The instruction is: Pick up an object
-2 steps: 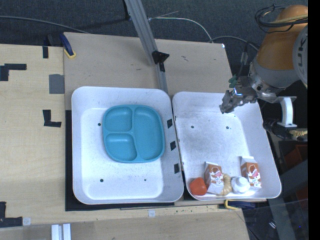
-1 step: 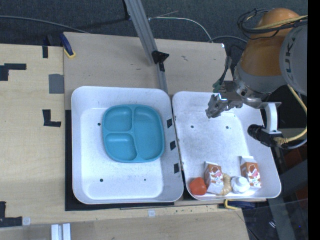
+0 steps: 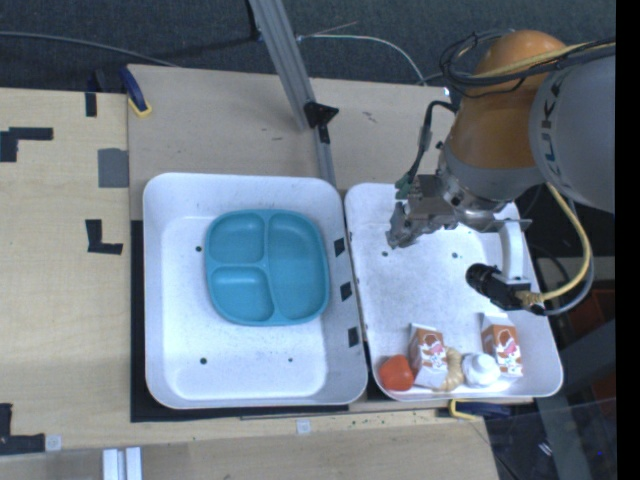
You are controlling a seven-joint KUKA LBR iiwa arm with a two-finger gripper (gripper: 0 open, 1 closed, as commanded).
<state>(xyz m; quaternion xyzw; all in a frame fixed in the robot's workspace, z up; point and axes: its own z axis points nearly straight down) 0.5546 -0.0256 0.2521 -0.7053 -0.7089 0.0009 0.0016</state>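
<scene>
Near right bin's (image 3: 385, 298) front edge, cartons (image 3: 430, 354), well apart from jaws.

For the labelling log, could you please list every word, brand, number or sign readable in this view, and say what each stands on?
"KU": dark letters, cut off at the frame edge, on the grey arm.
Two small cartons in the right bin: red and white print, too small and blurred to read.
Blue divided plate in the left bin: no text.
</scene>
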